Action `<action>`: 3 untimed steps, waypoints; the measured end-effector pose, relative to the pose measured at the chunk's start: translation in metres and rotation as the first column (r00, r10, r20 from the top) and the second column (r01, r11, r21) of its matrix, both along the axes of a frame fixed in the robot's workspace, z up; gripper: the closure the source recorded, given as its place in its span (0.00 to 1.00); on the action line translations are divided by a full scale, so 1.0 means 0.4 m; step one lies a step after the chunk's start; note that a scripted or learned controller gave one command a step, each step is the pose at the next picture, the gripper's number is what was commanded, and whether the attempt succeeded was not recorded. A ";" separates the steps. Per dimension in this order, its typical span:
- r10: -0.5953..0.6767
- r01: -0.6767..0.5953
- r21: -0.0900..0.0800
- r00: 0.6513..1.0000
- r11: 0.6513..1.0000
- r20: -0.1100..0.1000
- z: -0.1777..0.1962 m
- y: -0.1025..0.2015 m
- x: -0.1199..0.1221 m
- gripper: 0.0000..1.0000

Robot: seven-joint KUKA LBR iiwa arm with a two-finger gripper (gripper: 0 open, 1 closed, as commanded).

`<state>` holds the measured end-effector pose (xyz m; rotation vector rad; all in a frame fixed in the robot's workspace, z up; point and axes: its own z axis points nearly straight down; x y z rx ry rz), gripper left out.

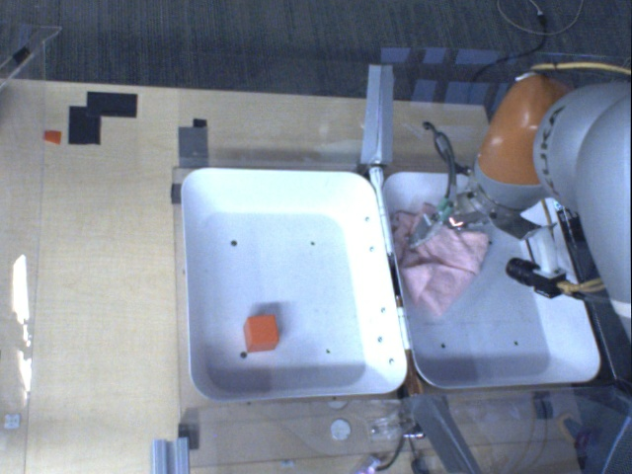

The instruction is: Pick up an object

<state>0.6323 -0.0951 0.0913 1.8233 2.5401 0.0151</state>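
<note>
Two shallow white bins are sitting side by side on the pale wooden bench (99, 294), the left bin (197, 265) and the right bin (553, 354) meeting along a metal divider (379, 117) that is running up toward the bench's far edge. In the left bin, an orange block (262, 333) is lying alone near the front left corner, well apart from everything else. In the right bin, a crumpled pink cloth (444, 260) is bunching up against the left wall, toward the far corner. The arm (583, 136), grey with its orange band, is reaching in over the right bin's far right corner, and the gripper (451, 215) is pressing down at the cloth's upper edge; I cannot tell from here whether it is open or closed, or whether any cloth is caught in it. A black cable (538, 276) is hanging beside the wrist over the bin floor. Some black shapes (99, 115) are marking the bench's far left corner.
</note>
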 end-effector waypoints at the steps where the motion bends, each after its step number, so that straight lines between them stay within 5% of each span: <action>1: 0.061 -0.061 -0.001 0.998 0.998 -0.005 0.243 0.074 0.088 0.00; 2: -0.012 0.012 0.000 1.000 1.000 -0.011 0.005 -0.003 0.053 0.00; 3: 0.012 -0.012 0.000 1.000 1.000 -0.005 -0.003 -0.015 -0.074 0.00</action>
